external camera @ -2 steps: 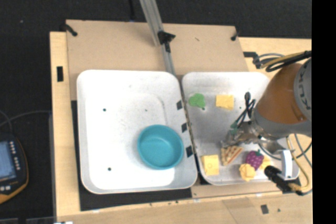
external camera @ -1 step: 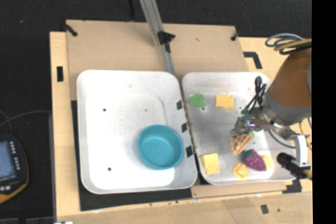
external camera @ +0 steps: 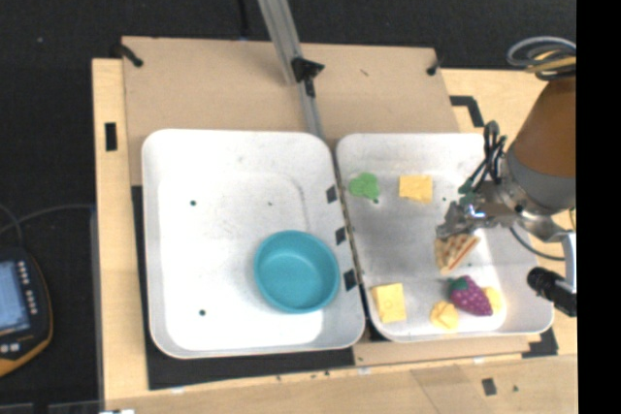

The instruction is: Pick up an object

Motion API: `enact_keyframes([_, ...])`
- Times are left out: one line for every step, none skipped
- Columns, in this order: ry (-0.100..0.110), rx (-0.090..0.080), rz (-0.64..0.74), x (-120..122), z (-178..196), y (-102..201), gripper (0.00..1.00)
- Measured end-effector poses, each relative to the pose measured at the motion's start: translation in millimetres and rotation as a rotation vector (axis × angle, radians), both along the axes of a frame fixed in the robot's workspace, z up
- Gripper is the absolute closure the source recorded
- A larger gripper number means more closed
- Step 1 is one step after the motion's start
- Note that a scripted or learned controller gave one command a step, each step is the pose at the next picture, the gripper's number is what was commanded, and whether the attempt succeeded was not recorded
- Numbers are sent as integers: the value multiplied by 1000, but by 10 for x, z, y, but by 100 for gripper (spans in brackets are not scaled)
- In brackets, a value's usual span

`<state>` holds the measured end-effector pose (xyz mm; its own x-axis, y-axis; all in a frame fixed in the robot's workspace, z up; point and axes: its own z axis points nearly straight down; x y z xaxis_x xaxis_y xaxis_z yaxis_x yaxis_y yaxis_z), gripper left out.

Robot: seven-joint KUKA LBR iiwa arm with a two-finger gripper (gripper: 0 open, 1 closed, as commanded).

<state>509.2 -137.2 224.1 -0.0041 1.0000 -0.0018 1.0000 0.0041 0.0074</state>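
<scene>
My gripper (external camera: 454,238) hangs low over the right bin (external camera: 408,160), directly above a tan and orange striped object (external camera: 456,252) that lies on the bin floor. The fingertips touch or nearly touch that object's upper end. Near it lie a purple grape bunch (external camera: 471,295), a small yellow piece (external camera: 444,314) and a yellow block (external camera: 390,302). Farther back in the same bin are an orange-yellow block (external camera: 415,188) and a green piece (external camera: 365,186). A blue bowl (external camera: 295,270) sits in the left bin (external camera: 194,170).
The arm (external camera: 545,145) with its orange band comes in from the right over the right bin's edge. A grey metal pole (external camera: 277,5) slants from the top toward the bins' divider. A handheld controller (external camera: 17,301) lies at far left.
</scene>
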Motion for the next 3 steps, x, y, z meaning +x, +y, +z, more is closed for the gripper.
enact_keyframes([-2,-1,0,27,625,-74,100])
enact_keyframes([4,1,2,38,752,-81,100])
enact_keyframes([5,1,1,110,676,318,100])
